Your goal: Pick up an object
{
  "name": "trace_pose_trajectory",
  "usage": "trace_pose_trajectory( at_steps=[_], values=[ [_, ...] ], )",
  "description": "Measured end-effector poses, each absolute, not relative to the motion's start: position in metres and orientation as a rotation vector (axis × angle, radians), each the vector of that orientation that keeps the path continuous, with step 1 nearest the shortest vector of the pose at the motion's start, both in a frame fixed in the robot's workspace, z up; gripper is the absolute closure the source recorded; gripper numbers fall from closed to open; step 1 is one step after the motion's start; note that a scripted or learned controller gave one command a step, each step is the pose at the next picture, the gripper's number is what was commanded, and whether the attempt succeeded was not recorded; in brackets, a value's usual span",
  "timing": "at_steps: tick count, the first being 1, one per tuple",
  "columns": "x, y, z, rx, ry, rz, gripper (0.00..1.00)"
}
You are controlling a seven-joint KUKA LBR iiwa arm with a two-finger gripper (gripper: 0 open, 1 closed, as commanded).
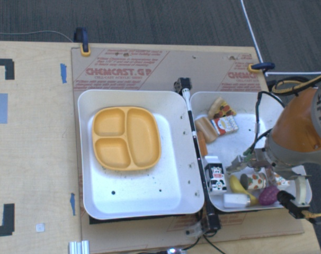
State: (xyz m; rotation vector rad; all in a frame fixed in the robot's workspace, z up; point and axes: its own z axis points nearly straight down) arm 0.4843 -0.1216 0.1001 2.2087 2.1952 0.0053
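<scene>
My gripper point(251, 164) hangs low in the right bin point(245, 100), below the grey wrist and orange band. It sits just above a cluster of toy food at the bin's front. The cluster holds a yellow banana point(238, 186), a small round brown-and-red piece point(256, 182) and a purple piece point(267, 196). A cow-print milk carton point(217, 179) stands to the gripper's left, with a white block point(235, 200) in front of the banana. The view shows nothing held in the gripper.
Farther back in the right bin lie a hot dog bun point(205, 129), a red-and-white packet point(225, 124) and a pizza slice point(220, 108). The left bin point(171, 194) holds a yellow divided plate point(126, 138). Black clips point(182, 84) join the bins along the middle.
</scene>
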Motion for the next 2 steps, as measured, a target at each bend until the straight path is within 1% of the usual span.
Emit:
trace_pose_trajectory(
  at_steps=[1,2],
  values=[
    [0.482,-0.102,0.089,2.215,2.203,0.001,0.0],
    [0.484,-0.104,0.1,2.209,2.193,0.005,1.0]
  ],
)
